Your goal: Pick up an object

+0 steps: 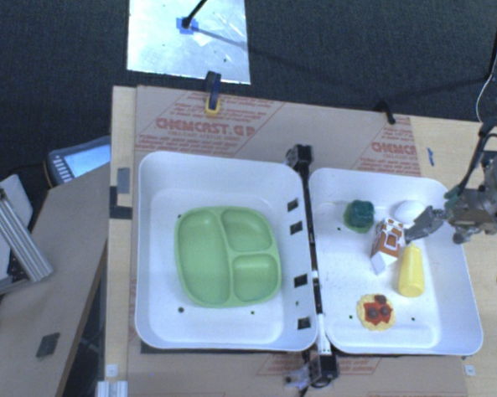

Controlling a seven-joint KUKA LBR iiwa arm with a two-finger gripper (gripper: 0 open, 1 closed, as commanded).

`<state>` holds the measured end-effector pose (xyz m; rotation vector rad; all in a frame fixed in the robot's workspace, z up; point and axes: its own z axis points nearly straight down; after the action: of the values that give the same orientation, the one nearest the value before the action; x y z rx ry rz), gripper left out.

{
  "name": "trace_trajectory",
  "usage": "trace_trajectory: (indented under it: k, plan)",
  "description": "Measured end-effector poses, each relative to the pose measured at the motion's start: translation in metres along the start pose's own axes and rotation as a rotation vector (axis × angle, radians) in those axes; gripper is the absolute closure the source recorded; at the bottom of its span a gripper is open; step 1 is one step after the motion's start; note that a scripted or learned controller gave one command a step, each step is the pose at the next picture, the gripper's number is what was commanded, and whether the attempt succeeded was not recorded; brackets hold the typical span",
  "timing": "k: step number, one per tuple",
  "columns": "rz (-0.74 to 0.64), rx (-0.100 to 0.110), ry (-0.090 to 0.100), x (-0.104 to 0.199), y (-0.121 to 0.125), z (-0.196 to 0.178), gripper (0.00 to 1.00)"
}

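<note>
The right bin holds several toys. A dark green lump lies near the bin's back left, and a white egg-shaped piece sits to its right. An orange-and-white carton rests in the middle, with a yellow bottle-like piece beside it. A small round pizza toy lies toward the front. My gripper reaches in from the right, low over the bin, just right of the carton and the white piece. Nothing is visibly held in it.
The left bin holds a light green divided plate. A black clip strip joins the two bins. Both stand on a cardboard sheet. A yellow clamp sits at the back edge.
</note>
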<state>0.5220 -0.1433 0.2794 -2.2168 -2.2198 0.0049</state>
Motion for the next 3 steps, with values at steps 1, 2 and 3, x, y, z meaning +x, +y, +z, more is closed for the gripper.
trace_trajectory:
  k: [1, 2, 3]
  plan:
    - [-0.002, -0.007, -0.001, 0.000, 0.001, -0.004, 0.00]
    - [0.001, -0.003, -0.001, -0.007, -0.006, 0.049, 0.00]
    - [0.001, -0.003, -0.001, -0.010, -0.005, 0.092, 0.00]
